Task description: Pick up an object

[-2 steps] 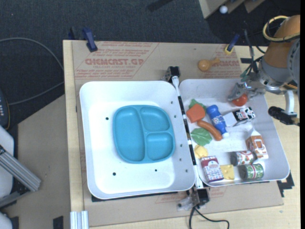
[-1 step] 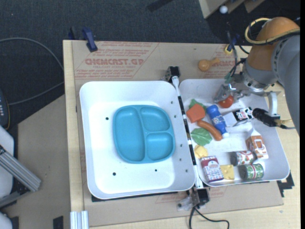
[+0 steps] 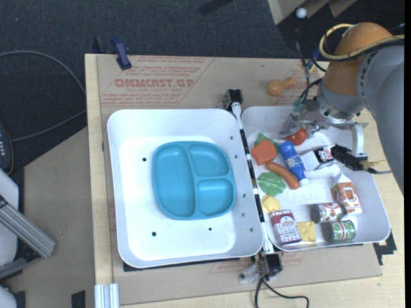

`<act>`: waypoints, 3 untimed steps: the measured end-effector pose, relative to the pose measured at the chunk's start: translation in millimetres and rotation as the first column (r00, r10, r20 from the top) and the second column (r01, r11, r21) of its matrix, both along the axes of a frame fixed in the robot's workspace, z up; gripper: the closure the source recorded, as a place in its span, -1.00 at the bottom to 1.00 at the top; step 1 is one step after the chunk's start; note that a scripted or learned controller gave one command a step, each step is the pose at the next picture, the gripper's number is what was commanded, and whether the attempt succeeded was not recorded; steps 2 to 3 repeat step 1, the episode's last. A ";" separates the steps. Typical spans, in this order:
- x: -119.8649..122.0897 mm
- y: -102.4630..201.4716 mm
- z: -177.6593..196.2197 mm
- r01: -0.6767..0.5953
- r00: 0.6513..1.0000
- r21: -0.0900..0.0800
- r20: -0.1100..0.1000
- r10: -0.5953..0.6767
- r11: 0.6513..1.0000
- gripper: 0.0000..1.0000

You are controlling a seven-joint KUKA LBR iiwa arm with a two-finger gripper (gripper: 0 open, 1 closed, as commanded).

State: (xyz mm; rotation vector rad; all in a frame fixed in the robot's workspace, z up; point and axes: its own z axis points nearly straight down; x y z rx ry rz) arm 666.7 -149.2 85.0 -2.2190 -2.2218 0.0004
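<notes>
The board on the bench (image 3: 160, 76) reads "CHEMCAST GP". The hand (image 3: 307, 122) is low in the right bin (image 3: 379, 204), at its far edge, above a small red object (image 3: 297, 136); I cannot tell its opening. A blue tray (image 3: 192, 178) lies in the left bin (image 3: 128, 146).

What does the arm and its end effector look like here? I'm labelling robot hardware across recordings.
The arm is a thick, rounded grey limb with a glossy orange band above the wrist. Below the band sits a grey metallic wrist section. The end effector is a small, dark metal assembly. A thin yellow cable loops beside the orange band.
</notes>
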 end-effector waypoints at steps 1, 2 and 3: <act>1.8 104.6 102.6 -0.003 1.000 0.001 0.008 0.003 1.000 1.00; 1.8 104.6 102.6 -0.003 1.000 0.001 0.008 0.003 1.000 1.00; 1.8 104.6 102.6 -0.003 1.000 0.001 0.008 0.003 1.000 1.00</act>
